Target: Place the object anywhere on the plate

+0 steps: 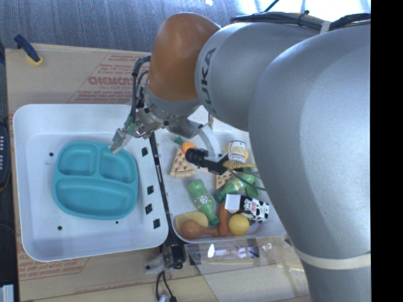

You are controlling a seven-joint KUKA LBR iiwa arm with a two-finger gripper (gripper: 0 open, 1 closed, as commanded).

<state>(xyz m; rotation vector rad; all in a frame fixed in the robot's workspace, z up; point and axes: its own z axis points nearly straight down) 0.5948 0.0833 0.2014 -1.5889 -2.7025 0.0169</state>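
A teal divided plate (pixel 94 181) lies in the left white bin (pixel 38 244). My gripper (pixel 119 141) hangs just over the plate's upper right corner, reaching in from the right under the orange wrist band. Nothing can be made out at its tip. Toy food fills the right bin (pixel 277 229): a waffle wedge (pixel 181 164), a green bottle (pixel 201 197), a yellow lemon (pixel 238 224), a drumstick (pixel 192 228), a small jar (pixel 237 151) and a cow-patterned carton (pixel 255 210).
The arm's large grey body covers the right bin's far and right parts. The divider wall between the bins (pixel 157 181) runs just right of the plate. A blue and yellow clamp (pixel 28 50) sits on the cardboard at the back left.
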